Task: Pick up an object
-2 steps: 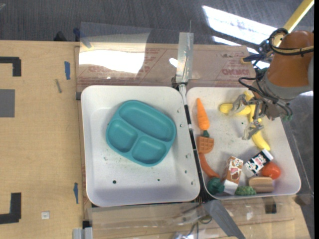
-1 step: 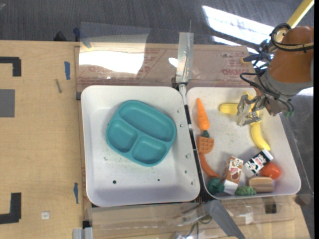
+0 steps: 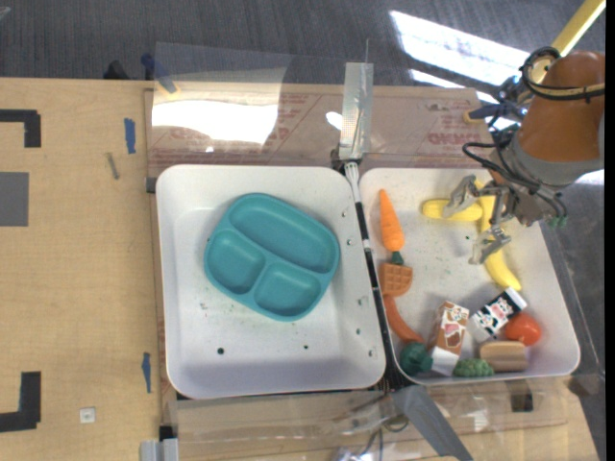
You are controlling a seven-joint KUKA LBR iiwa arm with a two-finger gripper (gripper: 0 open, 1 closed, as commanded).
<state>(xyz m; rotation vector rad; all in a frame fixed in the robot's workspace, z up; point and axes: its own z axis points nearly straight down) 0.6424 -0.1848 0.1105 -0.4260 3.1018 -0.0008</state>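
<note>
The camera view is showing the gripper (image 3: 483, 221) hanging spread and released over the right bin (image 3: 562, 301), its fingers (image 3: 462, 197) straddling a yellow banana (image 3: 452, 208) without clasping it. A second banana (image 3: 502, 269) is lying just below. A teal divided plate (image 3: 273, 254) is sitting in the left bin (image 3: 183, 286).

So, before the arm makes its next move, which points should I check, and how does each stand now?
1. Pincer above the right bin: ok.
2. Pincer fingers spread apart: ok.
3. Nothing between the fingers yet: ok.
4. Target close by: ok, a yellow banana lies just below the fingertips.
5. Room around the banana: ok, the milk carton lies apart from it.
6. Height of the pincer above the bin floor: cannot tell.
</note>
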